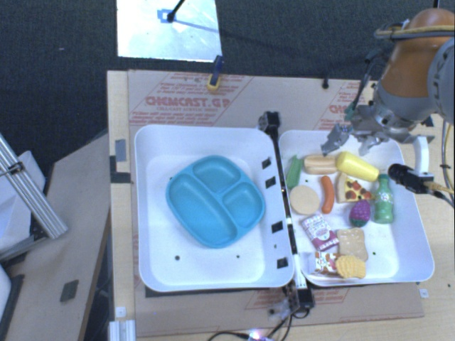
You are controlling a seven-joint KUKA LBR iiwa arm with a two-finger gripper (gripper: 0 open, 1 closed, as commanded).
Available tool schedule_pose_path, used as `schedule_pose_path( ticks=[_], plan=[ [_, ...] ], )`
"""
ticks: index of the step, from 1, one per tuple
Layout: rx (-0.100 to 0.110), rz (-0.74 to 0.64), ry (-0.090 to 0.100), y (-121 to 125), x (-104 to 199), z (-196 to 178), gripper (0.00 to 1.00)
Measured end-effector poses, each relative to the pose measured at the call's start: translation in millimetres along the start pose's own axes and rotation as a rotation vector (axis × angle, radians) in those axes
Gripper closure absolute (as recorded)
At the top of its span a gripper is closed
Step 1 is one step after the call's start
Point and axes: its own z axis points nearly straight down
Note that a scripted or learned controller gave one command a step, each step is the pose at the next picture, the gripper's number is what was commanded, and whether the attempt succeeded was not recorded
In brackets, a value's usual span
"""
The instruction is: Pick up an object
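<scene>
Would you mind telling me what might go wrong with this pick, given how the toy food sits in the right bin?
1. The gripper hovers open over the yellow piece, which touches the bun and pizza slice; closing could nudge or catch a neighbour.
2. The yellow piece looks rounded and smooth, so it may slip out.
3. These items lie near the right bin's back wall, perhaps limiting finger room.

Bench [178,94] bears two white bins [153,190], side by side.

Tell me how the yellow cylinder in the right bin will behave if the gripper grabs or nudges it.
The yellow cylinder lies on its side, so a nudge would probably roll it. Its smooth, rounded surface may slip between fingers. The bun and pizza slice sit close by, so they would likely shift too.
</scene>
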Motion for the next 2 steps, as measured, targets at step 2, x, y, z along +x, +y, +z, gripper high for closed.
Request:
schedule_pose_path(
  ticks=[2],
  plan=[
    [-0.007, -0.004, 0.000, 4, 6, 39, 0.00]
  ],
)
